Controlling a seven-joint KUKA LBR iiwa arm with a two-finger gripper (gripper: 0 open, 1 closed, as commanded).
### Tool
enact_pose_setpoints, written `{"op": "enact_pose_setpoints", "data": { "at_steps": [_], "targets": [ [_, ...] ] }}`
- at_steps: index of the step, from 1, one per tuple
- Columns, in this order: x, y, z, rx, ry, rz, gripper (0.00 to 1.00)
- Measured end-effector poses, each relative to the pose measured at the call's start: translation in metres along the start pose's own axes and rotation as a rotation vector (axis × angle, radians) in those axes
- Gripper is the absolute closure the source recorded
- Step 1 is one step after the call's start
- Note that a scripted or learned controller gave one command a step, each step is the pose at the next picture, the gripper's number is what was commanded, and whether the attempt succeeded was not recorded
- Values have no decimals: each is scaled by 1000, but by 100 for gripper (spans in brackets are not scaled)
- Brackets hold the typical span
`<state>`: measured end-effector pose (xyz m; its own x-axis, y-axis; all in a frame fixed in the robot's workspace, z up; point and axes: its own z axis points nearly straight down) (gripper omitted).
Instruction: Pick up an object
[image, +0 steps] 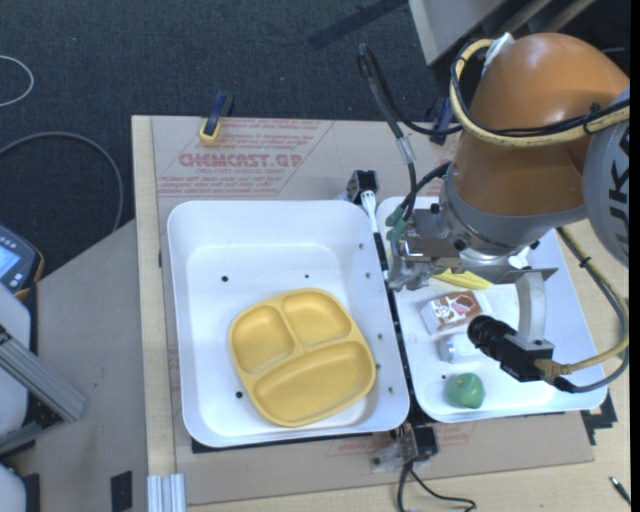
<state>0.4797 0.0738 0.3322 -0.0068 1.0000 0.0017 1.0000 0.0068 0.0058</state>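
In the right bin, a small white and brown snack packet lies near the left wall. A green rounded object sits by the front rim, with a small pale object between the two. A yellow strip pokes out from under the arm. My gripper hangs over the bin's back left part, just behind the packet, mostly covered by the wrist and the orange band.
The left bin holds a yellow divided plate towards its front. A black cabled fitting on the arm overhangs the right bin's front. The wall between the bins runs just left of the gripper. Cardboard lies behind the bins.
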Motion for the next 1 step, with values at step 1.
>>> {"op": "enact_pose_setpoints", "data": {
  "at_steps": [1],
  "targets": [
    [51,3,-9,2,0,1,100]
  ]
}}
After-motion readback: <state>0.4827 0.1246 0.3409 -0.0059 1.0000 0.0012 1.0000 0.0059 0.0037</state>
